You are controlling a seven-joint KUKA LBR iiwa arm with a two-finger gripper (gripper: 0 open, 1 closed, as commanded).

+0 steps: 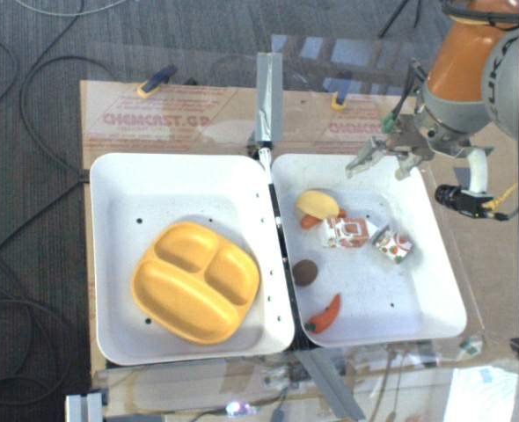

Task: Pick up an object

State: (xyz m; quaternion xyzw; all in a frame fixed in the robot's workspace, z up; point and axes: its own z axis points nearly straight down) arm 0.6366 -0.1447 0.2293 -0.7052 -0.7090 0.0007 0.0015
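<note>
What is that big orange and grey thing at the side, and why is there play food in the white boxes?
That is a robot arm. A camera up above looks down on it, and the arm reaches in from the right. At its end is a gripper, a hand with two fingers, spread open over the right bin and holding nothing. Its job is to pick something up. In that bin lie a yellow lemon, a small red and white carton, a little wrapped packet, a brown ball and a red chili pepper. The left bin holds a yellow plate with three sections.
</note>
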